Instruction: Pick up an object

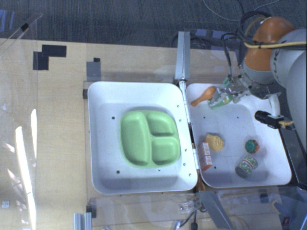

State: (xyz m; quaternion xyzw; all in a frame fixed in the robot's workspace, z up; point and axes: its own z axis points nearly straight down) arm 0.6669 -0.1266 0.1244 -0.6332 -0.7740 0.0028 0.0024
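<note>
My gripper (223, 97) hangs over the back left part of the right bin (283, 176), reaching in from the right. An orange drumstick-shaped toy (204, 96) lies just left of it, close to the fingertips; whether they touch it is unclear. Further forward in the same bin lie a yellow corn-like piece (214, 142), a small red and white box (205, 156) against the left wall, a green and red round toy (252, 146) and a green can (246, 166) on its side.
The left bin (96, 176) holds a green divided plate (149, 138) in its middle. A metal post (181, 56) stands at the back between the two bins. The arm's grey body and orange band (268, 37) sit over the right bin's back right corner.
</note>
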